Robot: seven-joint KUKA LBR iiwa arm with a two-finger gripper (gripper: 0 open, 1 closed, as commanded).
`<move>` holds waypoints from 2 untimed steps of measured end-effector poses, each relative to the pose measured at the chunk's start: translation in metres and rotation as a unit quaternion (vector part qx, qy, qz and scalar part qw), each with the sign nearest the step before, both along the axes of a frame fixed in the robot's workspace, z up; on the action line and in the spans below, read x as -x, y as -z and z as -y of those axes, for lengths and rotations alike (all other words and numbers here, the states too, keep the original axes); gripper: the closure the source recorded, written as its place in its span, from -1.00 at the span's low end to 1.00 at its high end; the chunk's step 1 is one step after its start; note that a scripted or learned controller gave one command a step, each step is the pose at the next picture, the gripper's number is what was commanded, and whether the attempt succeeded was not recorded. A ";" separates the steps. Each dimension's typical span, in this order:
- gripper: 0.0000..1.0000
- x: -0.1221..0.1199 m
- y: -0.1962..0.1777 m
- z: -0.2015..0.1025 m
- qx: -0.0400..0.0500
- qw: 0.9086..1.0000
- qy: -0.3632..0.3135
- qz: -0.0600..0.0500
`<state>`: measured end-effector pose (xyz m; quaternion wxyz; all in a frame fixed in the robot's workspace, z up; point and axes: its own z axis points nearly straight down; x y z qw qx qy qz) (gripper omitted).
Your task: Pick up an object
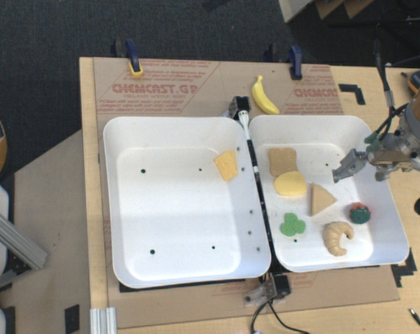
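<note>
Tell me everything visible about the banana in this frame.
The banana is small, bright yellow and looks like smooth plastic toy food. It curves like a crescent, with a narrow stem end pointing up-left. It lies flat on the brown bench board, outside both bins, just behind the right bin's back-left corner. Nothing grips it.

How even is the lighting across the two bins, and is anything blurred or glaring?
Camera view: the left bin has a brighter upper floor and a soft shadow across its lower half; the right bin is evenly lit; no harsh glare; the gripper looks slightly soft, the food items sharp.
</note>
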<state>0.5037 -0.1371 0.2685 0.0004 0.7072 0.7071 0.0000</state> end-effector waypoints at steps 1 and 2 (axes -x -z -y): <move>-1.00 0.011 0.104 -0.046 -0.002 1.000 -0.002 -0.005; -1.00 -0.037 0.188 0.004 0.001 1.000 0.002 0.001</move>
